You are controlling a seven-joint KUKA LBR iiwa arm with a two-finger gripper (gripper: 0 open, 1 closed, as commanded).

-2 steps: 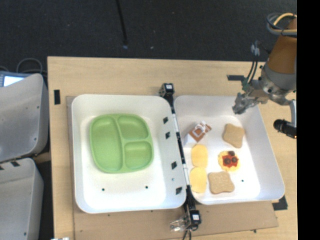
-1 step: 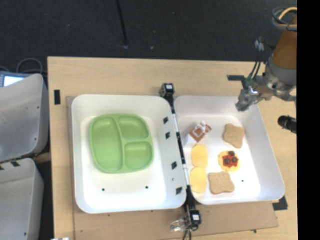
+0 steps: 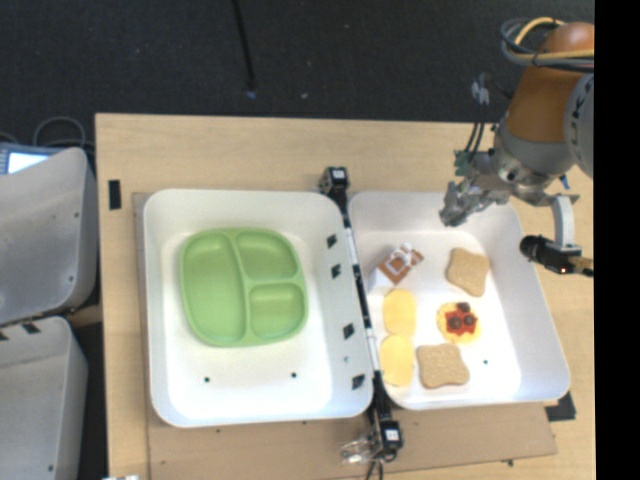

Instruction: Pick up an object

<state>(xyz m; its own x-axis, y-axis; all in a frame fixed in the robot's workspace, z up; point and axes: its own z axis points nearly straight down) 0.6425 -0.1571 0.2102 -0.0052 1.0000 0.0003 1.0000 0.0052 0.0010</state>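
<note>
The right bin (image 3: 500, 388) holds several toy food pieces. A small brown and white piece (image 3: 400, 264) lies near its left side, with a tan bread slice (image 3: 467, 270) to its right. Two pale yellow ovals (image 3: 399, 311) (image 3: 396, 358) lie one below the other. A yellow round with red dots (image 3: 459, 320) and another bread slice (image 3: 441, 365) sit toward the front. My gripper (image 3: 458, 211) hangs over the bin's back part, up and right of the brown piece, with nothing seen between its fingers.
A green divided plate (image 3: 243, 286) lies in the left bin (image 3: 170, 388). Black clips (image 3: 334, 179) sit along the divider between the bins. The wooden bench (image 3: 250, 148) surrounds both bins, and grey objects (image 3: 40, 228) stand at the left.
</note>
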